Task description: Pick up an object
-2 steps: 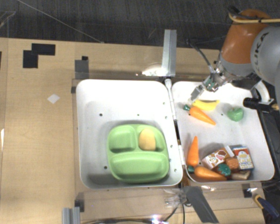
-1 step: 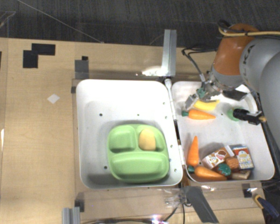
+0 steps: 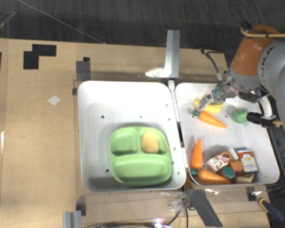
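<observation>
One pincer [image 3: 213,97] is positioned low in the right bin [image 3: 270,141], over a small yellow object [image 3: 213,108]. An orange carrot [image 3: 213,119] with green tip is seen just beside. Finger state cannot be told.

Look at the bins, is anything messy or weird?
Nothing looks broken or spilled. The right bin is just a jumble: three carrots pointing different ways and small boxes heaped in its near corner. The green tray sits neatly, holding one yellow piece.
</observation>
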You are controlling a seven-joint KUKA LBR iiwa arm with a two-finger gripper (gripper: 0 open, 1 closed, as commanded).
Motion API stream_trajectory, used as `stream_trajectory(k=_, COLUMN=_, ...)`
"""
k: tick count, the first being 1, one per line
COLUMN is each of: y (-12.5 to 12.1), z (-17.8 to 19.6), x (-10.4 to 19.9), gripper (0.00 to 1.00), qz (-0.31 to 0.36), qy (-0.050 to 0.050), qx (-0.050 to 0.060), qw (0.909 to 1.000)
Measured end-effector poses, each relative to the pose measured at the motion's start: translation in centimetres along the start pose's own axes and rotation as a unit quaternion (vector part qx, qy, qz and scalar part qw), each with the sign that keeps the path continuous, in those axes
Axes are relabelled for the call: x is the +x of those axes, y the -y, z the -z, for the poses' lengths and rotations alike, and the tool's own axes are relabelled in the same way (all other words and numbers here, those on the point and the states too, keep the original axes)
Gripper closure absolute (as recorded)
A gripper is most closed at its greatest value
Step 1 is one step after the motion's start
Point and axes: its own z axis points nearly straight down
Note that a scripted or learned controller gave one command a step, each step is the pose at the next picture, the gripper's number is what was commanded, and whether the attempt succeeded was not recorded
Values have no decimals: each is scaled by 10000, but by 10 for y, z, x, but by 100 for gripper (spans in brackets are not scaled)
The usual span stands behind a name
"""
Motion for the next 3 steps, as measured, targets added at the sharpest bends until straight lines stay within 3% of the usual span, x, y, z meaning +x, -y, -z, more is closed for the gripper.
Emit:
stream_trajectory(k=1, y=48, z=2, x=55, gripper=0, qz=-393, qy=187, qx=-79, qw=9990)
stream_trajectory(k=2, y=44, z=14, x=55, gripper=100, qz=-381, qy=192, qx=-122, qw=9990)
stream_trajectory(k=3, y=-20, z=94, x=124, gripper=100, qz=326, qy=182, qx=-33, qw=9993)
